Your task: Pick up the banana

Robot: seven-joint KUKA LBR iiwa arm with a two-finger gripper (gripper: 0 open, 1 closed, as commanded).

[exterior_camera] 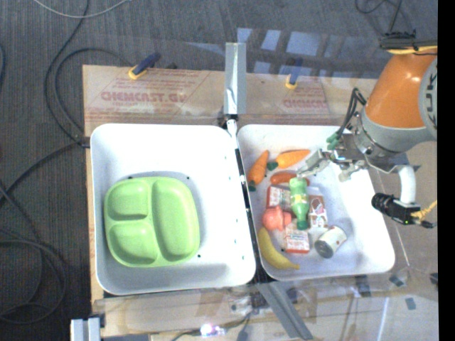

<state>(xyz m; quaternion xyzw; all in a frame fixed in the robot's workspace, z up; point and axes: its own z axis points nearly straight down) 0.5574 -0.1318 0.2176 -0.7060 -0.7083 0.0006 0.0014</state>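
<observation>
The yellow banana lies at the front left of the right bin, curving along the bin's left wall, just in front of a pink fruit. My gripper hangs over the back middle of the same bin, beside an orange carrot, well behind and to the right of the banana. Nothing shows in the gripper. The arm's orange band rises at the right edge.
Around the banana lie a second carrot, a green bottle, small red cartons and a silver can. The left bin holds a green divided plate. A ridge separates the two bins.
</observation>
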